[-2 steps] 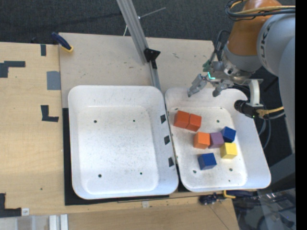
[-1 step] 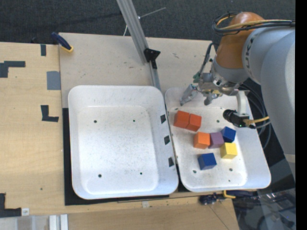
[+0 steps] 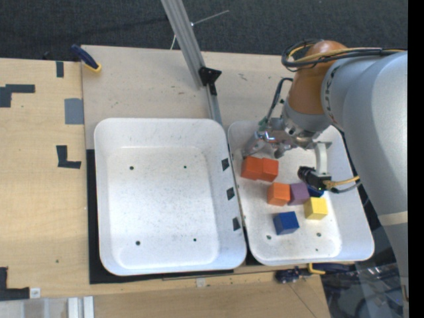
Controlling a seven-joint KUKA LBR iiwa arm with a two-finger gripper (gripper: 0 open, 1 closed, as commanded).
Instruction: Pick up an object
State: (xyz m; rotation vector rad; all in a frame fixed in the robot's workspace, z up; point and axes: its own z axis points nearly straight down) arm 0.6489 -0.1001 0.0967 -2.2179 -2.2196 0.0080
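The right bin [image 3: 331,244] holds several blocks. A large orange-red block [image 3: 260,169] lies near its far left corner. My gripper [image 3: 268,143] hangs right over that block's far edge, below the orange wrist band [image 3: 311,95]; I cannot make out whether it touches the block. Closer to the front sit a small orange cube [image 3: 279,193], a purple cube [image 3: 299,192] touching it, a yellow cube [image 3: 317,207] and a blue cube [image 3: 286,222].
The left bin [image 3: 159,197] stands beside the right one, their rims meeting. A slanted metal pole [image 3: 189,38] rises behind the bins. The grey arm [image 3: 377,124] covers the right bin's far right side. A black cable [image 3: 331,184] loops beside the purple cube.
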